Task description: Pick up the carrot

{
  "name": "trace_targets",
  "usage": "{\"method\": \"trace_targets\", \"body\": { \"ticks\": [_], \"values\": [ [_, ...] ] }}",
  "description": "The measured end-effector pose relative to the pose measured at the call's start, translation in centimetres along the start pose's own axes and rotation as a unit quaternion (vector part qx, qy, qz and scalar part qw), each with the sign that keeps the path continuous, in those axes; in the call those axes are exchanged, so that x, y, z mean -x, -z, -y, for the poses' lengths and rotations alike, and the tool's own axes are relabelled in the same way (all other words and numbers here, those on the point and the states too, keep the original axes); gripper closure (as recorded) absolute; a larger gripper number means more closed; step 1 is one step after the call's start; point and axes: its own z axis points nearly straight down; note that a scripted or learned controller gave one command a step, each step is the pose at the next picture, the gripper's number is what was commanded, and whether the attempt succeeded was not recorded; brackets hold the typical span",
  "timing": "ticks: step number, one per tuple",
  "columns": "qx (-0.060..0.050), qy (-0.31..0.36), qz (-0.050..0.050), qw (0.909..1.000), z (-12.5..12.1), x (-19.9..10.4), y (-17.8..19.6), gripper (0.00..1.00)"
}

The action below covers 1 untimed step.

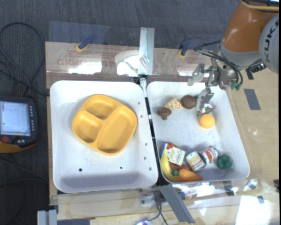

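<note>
Carrot [189, 175] lies at the near edge of the right bin [234, 125], wedged beside a banana [165, 167] and just under two small cartons [185, 158]. My tool [205, 102] hangs well apart from it, over the bin's far end beside an orange ball [206, 121]; I cannot tell how its jaws stand. I should travel toward the near edge, align across the carrot's narrow width, and descend clear of the cartons.
</note>
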Motion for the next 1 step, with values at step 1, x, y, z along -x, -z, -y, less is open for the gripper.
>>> {"method": "trace_targets", "body": {
  "ticks": [1],
  "values": [
    [0.000, -0.021, 0.004, 0.9998, 4.70, -1.34, -11.17, 0.00]
  ]
}}
